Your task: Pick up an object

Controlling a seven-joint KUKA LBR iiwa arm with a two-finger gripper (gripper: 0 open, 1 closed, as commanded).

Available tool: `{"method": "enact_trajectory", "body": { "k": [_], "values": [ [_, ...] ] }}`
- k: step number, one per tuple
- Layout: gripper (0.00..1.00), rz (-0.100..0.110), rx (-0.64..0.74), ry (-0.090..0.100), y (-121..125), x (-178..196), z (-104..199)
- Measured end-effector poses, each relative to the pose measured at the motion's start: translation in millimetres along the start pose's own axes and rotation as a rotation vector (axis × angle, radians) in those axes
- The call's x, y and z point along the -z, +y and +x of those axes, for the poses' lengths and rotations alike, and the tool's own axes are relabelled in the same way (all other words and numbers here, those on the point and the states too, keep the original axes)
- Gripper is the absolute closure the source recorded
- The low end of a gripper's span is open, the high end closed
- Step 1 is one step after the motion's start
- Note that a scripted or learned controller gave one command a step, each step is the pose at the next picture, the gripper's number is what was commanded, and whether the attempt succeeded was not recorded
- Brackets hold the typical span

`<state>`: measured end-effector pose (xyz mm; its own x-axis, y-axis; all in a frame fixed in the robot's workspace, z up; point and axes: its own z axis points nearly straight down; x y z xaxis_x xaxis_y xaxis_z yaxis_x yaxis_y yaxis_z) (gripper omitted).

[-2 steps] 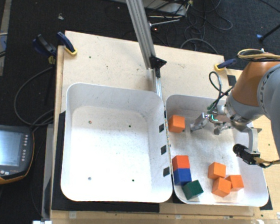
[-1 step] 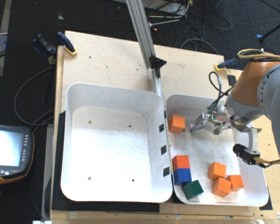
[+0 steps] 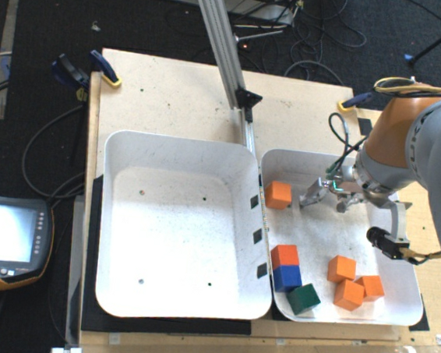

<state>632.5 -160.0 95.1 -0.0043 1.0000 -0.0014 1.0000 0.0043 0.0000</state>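
gripper (image 3: 326, 197) hovering in right bin (image 3: 402, 308) – fingers spread, pinching nothing | orange cube (image 3: 279, 194) sitting just left of it, apart | arm (image 3: 412, 145) hiding bin's far-right corner – running off frame

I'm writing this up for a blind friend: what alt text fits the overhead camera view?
A grey robot arm's gripper hovers in the right white bin beside an orange cube. Nearer the front lie more orange cubes, a blue cube and a green block.
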Motion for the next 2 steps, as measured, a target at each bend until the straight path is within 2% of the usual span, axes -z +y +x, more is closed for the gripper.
{"method": "enact_trajectory", "body": {
  "k": [1, 2],
  "values": [
    [1.00, -0.002, 0.002, -0.001, 1, 11, 0],
    [1.00, -0.012, -0.006, -0.005, 42, 107, -55]
  ]
}}
